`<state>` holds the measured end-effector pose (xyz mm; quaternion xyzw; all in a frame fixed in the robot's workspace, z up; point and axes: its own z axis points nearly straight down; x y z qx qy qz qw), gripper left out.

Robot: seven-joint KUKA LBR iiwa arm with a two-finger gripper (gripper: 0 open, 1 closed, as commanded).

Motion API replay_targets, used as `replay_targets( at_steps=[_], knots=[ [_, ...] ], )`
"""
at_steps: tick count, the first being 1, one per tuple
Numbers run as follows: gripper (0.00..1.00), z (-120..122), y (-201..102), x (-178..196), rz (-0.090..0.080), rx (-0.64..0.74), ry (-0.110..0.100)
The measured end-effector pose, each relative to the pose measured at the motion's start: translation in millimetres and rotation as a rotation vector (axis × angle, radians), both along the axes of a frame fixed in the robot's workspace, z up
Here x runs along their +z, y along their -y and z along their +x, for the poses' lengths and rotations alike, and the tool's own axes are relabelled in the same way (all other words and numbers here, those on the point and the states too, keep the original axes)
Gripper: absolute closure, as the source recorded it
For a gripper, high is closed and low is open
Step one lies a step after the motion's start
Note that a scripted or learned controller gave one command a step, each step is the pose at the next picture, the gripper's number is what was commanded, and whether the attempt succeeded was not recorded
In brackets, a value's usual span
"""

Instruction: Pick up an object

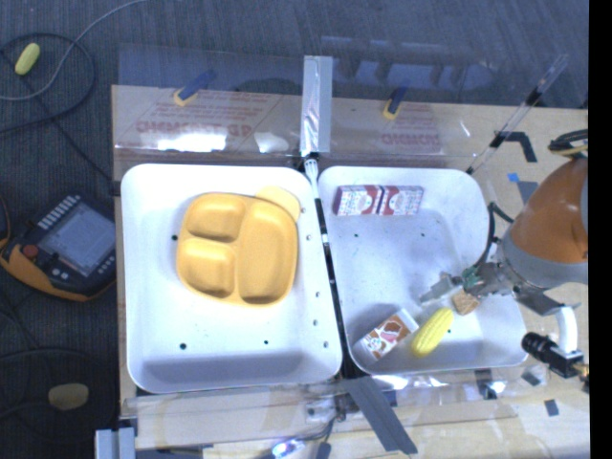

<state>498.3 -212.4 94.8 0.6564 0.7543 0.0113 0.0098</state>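
Observation:
My gripper [455, 289] hangs low over the right side of the right bin [411, 242], reaching in from the right. A small brown block [466, 303] lies right under or against its tip; I cannot tell whether they touch. Just to the lower left of the block a yellow corn-like piece [432, 331] lies on the bin floor. Next to the corn-like piece sits a small red and white carton [386, 337]. A longer red and white carton [378, 201] lies along the bin's far wall.
The left bin [153, 352] holds a yellow compartment tray [239, 247] with a pale yellow disc [279, 199] behind it. A divider wall [325, 275] separates the bins. A handheld controller [62, 247] lies on the floor at the left.

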Motion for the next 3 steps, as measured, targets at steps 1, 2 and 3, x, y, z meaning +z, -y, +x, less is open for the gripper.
replay_targets(
  at_steps=[1, 2, 3],
  knots=[
    [0.0, 17.3, 9.9, 57.5, -0.002, -0.179, -0.031],
    [0.0, -5.4, -3.4, 1.8, 0.006, -0.182, -0.027],
    [1.0, -5.4, -3.5, 9.5, 0.005, -0.182, -0.028]
  ],
)
